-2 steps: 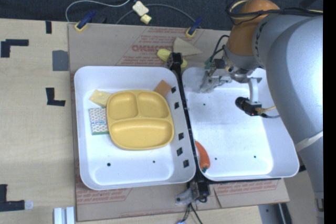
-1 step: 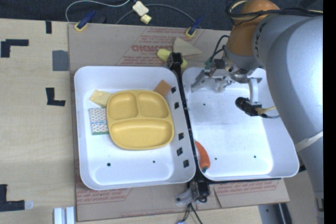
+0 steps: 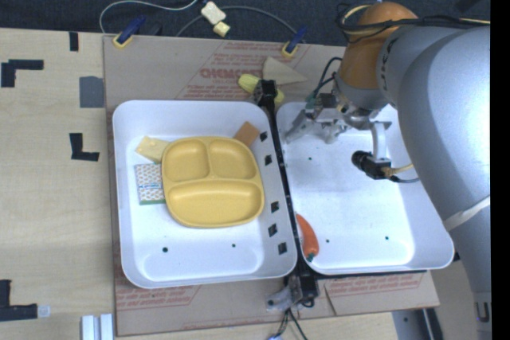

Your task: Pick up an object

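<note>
My gripper point(image 3: 309, 122) hangs low over the far left corner of the right bin point(image 3: 358, 227), close to the divider between the bins. An orange carrot-like object point(image 3: 307, 235) lies against the right bin's left wall near the front, well away from the gripper. In the left bin point(image 3: 199, 255) sits a yellow divided plate point(image 3: 213, 181). A small checkered sponge point(image 3: 148, 183) and a pale yellow wedge point(image 3: 150, 146) lie to its left. A brown block point(image 3: 248, 133) rests at its far right corner.
Behind the bins, on the cardboard, lie a yellow piece point(image 3: 249, 82) and a tan flap point(image 3: 283, 69). Blue clamps point(image 3: 127, 32) point(image 3: 295, 40) hold the cardboard's far edge. The grey arm point(image 3: 438, 115) covers the right side of the right bin.
</note>
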`<state>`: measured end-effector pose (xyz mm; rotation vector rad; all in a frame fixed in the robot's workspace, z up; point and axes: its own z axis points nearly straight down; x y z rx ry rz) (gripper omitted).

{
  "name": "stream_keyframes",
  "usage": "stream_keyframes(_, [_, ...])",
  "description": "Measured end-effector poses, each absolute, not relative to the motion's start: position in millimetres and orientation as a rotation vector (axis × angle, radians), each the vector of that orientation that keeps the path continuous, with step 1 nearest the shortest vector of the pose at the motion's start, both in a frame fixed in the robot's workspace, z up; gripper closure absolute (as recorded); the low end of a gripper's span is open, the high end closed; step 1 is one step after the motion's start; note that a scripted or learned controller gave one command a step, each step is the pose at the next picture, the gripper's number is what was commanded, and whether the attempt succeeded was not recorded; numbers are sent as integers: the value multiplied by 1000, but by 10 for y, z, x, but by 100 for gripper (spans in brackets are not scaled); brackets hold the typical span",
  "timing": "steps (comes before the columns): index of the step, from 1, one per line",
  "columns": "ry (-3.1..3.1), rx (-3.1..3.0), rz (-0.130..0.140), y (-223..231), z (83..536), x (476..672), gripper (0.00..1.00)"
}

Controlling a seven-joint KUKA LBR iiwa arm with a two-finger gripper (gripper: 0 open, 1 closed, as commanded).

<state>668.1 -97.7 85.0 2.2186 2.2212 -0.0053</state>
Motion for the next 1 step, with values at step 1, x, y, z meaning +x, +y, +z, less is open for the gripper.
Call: stream_keyframes(1, [2227,2216,6,-440,1902,6182,0])
